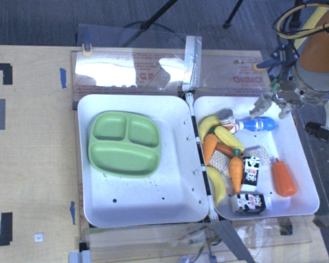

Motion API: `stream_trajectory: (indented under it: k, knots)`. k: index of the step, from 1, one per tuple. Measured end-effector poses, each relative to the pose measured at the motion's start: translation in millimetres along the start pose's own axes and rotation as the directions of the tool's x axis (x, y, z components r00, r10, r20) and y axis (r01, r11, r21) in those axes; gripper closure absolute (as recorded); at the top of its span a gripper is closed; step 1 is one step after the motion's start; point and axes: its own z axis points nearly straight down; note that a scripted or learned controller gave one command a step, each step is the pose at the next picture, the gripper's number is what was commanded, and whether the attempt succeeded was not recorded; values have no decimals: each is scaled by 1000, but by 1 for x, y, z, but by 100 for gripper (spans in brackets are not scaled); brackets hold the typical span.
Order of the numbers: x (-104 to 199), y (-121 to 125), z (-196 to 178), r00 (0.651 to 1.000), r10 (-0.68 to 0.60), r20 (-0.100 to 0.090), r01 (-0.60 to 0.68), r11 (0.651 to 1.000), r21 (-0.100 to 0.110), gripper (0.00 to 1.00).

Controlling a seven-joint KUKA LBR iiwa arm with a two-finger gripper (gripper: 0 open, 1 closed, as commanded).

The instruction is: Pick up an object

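Note:
The right bin [304, 163] holds a heap of toy food. A blue bottle [259, 125] lies near its far side, with a yellow banana [206, 126] and a corn cob [228, 137] to its left. Two carrots [236, 171] lie in the middle beside two black-and-white milk cartons [250, 201]. An orange bottle [284, 178] lies toward the right wall. My gripper [271, 110] hangs over the bin's far right part, just above the blue bottle. Its fingers are spread open with nothing between them.
The left bin [170, 190] carries a green divided plate [124, 143]. A second banana [217, 184] lies against the ridge between the bins. Clear plastic sheets stand behind both bins. Cables and the arm's body crowd the upper right corner.

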Motion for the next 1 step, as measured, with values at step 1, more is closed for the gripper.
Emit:
stream_trajectory:
  k: [1]
  knots:
    - [-13,-47,45,971,237,-1,-237,971,3,0]
